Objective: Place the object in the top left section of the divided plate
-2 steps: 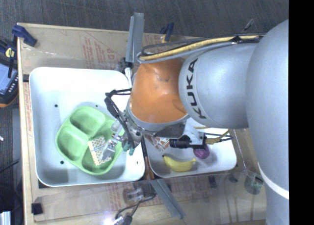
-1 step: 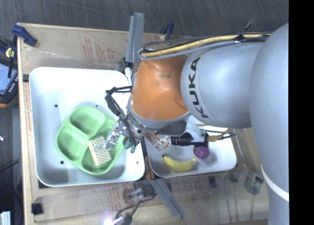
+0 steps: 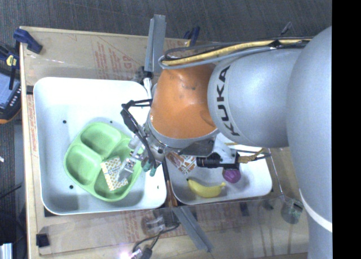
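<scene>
A green divided plate lies in the left white bin. A small flat packet with a checkered pattern rests in the plate's section nearest the bin's front right, tilted against the rim. My gripper hangs low over the plate's right edge, right at the packet's upper right corner. The grey arm with its orange band reaches in from the right and hides the area between the two bins.
The right bin holds a yellow banana, a purple object and a patterned item partly under the arm. Black cables loop off the wrist above the plate. A grey bracket stands at the back.
</scene>
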